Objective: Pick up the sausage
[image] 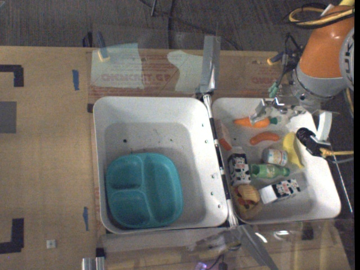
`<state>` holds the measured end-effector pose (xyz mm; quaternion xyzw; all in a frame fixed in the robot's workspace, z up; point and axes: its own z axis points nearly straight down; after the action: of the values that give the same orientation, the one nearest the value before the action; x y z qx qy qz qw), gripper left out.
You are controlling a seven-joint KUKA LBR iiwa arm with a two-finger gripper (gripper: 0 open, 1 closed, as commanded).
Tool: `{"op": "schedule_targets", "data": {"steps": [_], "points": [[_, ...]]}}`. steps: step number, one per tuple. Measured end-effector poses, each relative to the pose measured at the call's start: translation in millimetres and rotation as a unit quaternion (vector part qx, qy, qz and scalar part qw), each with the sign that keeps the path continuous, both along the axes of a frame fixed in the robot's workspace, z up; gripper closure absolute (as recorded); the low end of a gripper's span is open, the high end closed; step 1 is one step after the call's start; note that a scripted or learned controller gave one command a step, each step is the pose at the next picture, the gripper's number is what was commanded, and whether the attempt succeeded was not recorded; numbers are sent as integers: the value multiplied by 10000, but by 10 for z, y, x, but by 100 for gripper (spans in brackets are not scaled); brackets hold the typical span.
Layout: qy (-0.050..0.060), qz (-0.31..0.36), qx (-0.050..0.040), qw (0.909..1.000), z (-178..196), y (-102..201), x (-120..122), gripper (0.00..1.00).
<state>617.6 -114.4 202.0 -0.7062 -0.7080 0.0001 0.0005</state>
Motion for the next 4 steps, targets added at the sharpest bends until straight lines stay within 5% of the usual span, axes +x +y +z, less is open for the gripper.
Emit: {"op": "schedule_targets", "data": {"steps": [1, 2, 3, 4], "points": [[1, -62, -2, 10000, -387, -370, -94, 0], [-8, -24, -3, 10000, -1065, -170, -529, 0], [-26, -89, -10, 10000, -1139, -543, 348, 0], [-5, -73, -34, 10000, -1032, -551, 344, 100]]}}
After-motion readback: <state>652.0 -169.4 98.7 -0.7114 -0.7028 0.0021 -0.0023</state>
